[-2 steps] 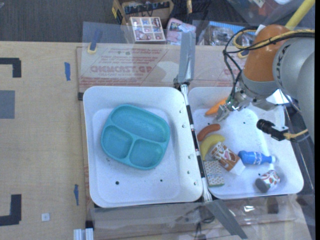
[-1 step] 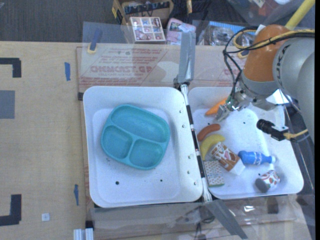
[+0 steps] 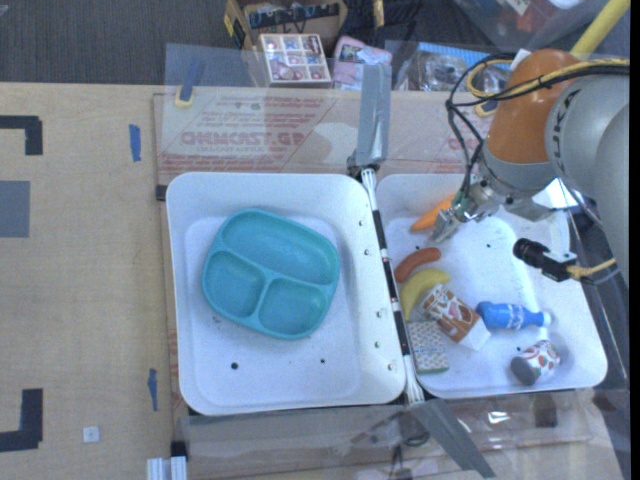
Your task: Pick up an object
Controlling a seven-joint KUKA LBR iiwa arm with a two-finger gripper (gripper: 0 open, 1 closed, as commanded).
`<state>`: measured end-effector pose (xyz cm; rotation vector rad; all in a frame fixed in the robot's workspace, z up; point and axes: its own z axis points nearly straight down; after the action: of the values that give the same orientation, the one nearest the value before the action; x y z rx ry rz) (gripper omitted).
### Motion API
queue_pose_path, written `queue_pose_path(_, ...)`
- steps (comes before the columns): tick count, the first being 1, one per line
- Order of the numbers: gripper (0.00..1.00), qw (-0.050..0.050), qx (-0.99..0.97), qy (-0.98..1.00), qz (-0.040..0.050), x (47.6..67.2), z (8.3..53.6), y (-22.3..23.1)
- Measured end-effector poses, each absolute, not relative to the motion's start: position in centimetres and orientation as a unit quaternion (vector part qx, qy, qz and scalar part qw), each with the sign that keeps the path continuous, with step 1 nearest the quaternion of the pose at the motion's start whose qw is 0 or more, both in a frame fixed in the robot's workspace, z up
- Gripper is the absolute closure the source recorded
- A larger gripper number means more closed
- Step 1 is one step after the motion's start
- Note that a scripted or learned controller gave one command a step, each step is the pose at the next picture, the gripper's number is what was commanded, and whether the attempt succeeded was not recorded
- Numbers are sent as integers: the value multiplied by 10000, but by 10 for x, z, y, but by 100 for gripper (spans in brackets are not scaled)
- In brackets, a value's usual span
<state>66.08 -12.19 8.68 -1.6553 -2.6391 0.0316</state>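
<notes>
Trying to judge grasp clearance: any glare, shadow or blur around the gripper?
Camera view: soft overall; bright glare on the grey arm housing; the gripper is small and blurred over the orange carrot-shaped toy, casting little shadow on the right white bin.
</notes>
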Motion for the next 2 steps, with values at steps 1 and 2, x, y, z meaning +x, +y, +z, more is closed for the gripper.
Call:
queue_pose_path(1, 0, 131, -5313, -8470, 101, 661, 87, -122)
queue_pose_path(2, 0, 131, -5313, -8471, 100, 661, 87, -122)
